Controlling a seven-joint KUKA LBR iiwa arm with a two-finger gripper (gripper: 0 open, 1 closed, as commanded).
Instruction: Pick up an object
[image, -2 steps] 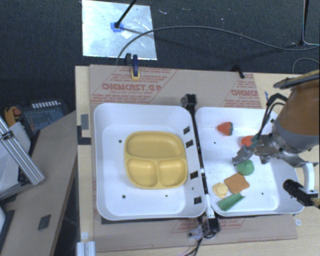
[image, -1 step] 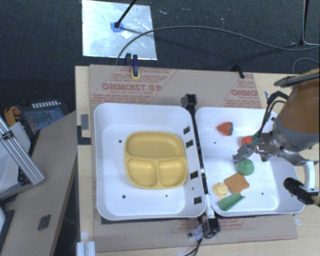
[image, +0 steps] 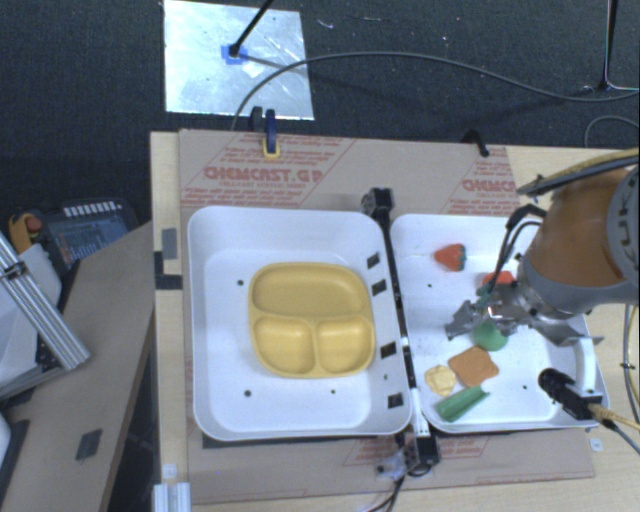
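Two shallow white bins side by side on a printed cardboard sheet (image: 300, 170), laid flat on the tabletop (image: 165, 190). In the left bin (image: 215, 245): one yellow tray (image: 310, 320) with three compartments, lying flat near the middle of the bin floor. In the right bin (image: 420, 250): six small pieces, listed from far side to near side. Toward the far wall, a red piece (image: 450, 257), well apart from the others. To its right, a red-orange piece (image: 499, 279), partly hidden behind the wrist. Near the middle of the bin, a green round piece (image: 491, 337), partly covered from above by the wrist. Nearer the front, an orange-brown piece (image: 473, 366), with a small yellow piece (image: 439, 379) just beside it on the left; touching or apart cannot be told. Closest to the front wall, a long green piece (image: 462, 403), lying at a slant just below those two. Reaching in from the right of the view and bent down over the right bin: the grey arm (image: 585, 245) with its orange band. End effector (image: 468, 320) low over the bin floor, just left of the green round piece and just beyond the orange-brown piece. Open or closed: cannot be told. Grip on any piece: cannot be told.
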